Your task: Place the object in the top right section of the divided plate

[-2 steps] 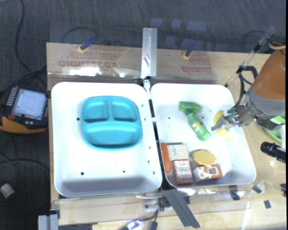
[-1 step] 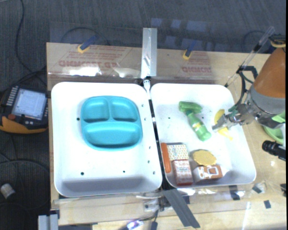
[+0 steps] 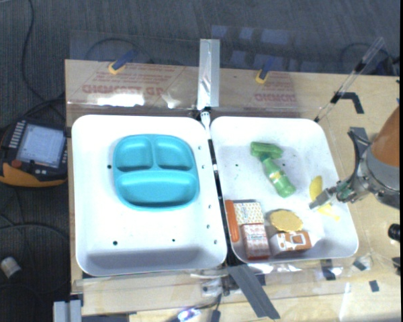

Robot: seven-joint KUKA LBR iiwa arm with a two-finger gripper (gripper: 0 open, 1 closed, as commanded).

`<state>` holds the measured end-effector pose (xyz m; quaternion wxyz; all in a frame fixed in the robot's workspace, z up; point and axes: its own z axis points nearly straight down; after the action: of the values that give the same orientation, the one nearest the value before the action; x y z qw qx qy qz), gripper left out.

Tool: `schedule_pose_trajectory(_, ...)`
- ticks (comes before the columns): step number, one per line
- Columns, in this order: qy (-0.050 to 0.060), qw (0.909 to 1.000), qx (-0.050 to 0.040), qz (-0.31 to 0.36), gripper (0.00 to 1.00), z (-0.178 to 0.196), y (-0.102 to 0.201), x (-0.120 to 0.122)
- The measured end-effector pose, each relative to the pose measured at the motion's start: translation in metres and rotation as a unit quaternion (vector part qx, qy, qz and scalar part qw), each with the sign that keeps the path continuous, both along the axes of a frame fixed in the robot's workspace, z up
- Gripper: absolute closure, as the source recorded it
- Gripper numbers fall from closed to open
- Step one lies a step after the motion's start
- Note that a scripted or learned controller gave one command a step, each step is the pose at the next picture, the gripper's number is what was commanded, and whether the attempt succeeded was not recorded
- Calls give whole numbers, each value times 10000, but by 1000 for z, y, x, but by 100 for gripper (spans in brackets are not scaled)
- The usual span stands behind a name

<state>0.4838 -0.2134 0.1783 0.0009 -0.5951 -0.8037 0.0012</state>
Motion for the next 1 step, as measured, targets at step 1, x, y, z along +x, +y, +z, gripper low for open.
schedule_pose_trajectory(1,-3,9982,8,599,100,31,33,54)
